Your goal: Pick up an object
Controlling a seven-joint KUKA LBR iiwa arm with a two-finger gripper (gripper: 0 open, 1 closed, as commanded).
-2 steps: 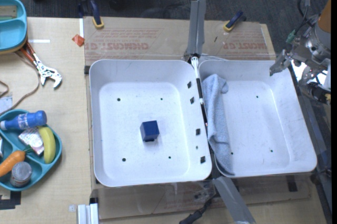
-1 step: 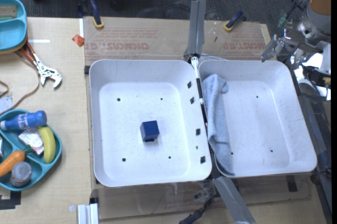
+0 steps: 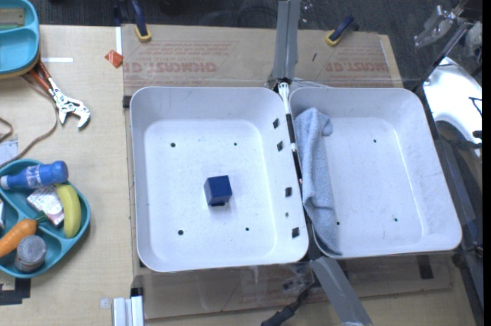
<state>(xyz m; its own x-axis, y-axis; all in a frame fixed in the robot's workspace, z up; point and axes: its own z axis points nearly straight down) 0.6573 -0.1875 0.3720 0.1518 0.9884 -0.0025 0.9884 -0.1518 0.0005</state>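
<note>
One blue cube (image 3: 219, 190) is seen mid-floor in the left bin (image 3: 153, 240), away from its walls; one grey cloth (image 3: 316, 171) is draped along the right bin's (image 3: 430, 186) left edge. The claw's state cannot be told.

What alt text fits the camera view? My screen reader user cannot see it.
A small blue cube sits alone in the left white bin, while a grey cloth is draped along the left edge of the right white bin. Both bins rest side by side on a bench.

Wrench (image 3: 67, 107), blue tray (image 3: 83, 218) with banana (image 3: 70, 209), bottle (image 3: 32, 176), carrot (image 3: 15, 235).
</note>
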